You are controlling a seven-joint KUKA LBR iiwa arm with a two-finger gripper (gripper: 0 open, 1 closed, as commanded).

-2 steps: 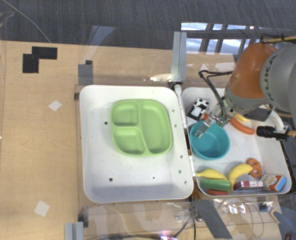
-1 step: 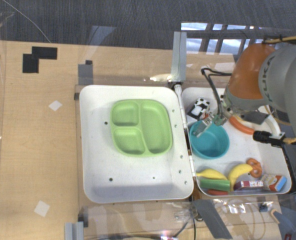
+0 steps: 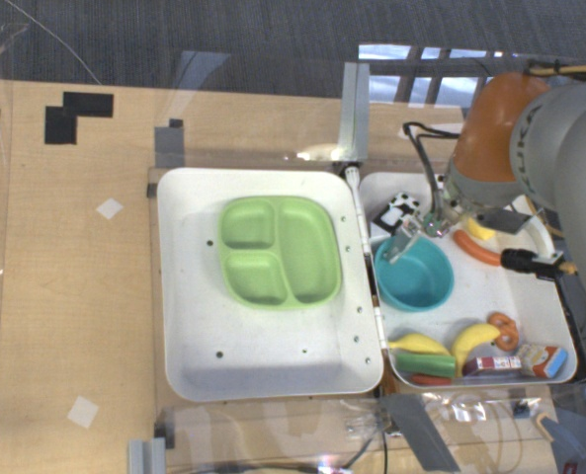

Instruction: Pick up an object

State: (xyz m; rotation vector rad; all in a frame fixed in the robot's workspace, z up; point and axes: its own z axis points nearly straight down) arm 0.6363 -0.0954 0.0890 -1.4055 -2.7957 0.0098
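Observation:
My gripper [image 3: 408, 237] hangs over the right bin [image 3: 535, 299], at the upper left rim of a teal bowl [image 3: 418, 279]. The grey arm with its orange band [image 3: 500, 131] comes in from the upper right. Nothing shows held in the gripper. A black-and-white patterned object [image 3: 401, 208] lies just beyond the gripper. An orange sausage-shaped item [image 3: 477, 247] lies to its right, partly under the wrist.
The left bin [image 3: 189, 294] holds a green divided plate [image 3: 278, 252]. Along the right bin's front edge lie two yellow bananas [image 3: 421, 345] [image 3: 473, 339], a red item [image 3: 431, 366], a small bottle [image 3: 495, 364] and an orange pretzel shape [image 3: 503, 328].

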